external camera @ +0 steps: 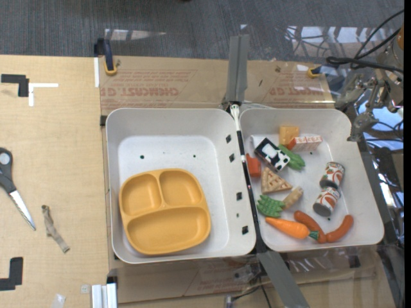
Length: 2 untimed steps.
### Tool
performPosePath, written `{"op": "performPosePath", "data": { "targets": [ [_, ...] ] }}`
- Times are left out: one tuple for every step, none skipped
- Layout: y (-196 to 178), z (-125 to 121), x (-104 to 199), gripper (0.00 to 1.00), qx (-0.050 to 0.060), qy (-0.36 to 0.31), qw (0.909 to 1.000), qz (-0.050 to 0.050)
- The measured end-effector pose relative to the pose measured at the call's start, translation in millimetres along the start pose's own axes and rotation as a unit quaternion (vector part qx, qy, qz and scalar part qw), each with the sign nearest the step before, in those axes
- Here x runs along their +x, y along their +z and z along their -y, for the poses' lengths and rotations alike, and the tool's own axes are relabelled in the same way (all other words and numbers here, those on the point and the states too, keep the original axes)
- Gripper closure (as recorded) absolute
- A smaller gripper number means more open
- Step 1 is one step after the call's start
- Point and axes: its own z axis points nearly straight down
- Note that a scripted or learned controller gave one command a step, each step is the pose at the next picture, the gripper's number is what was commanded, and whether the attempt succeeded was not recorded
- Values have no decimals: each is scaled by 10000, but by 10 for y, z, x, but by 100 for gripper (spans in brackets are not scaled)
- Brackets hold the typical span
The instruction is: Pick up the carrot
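Note:
The carrot (287, 227) is orange with a green stub at its right end. It lies flat near the front edge of the right bin (369, 201), pointing left. A green leafy toy (270, 205) sits just behind its tip. A red sausage (309, 221) touches its right end, and a second sausage (340, 229) curves beside that.
The right bin also holds two small cans (329, 188), a pizza slice (275, 182), a black-and-white toy (273, 154), an orange block (288, 134) and other toy food. The left bin (122, 133) holds a yellow divided plate (165, 210). Scissors (13, 185) lie on the bench at far left.

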Motion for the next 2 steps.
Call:
{"op": "performPosePath", "data": {
  "targets": [
    [1730, -669, -209, 0, -5, 190, 9998, -4],
    [1764, -755, -168, 0, 0, 834, 9965, 4]
  ]
}}
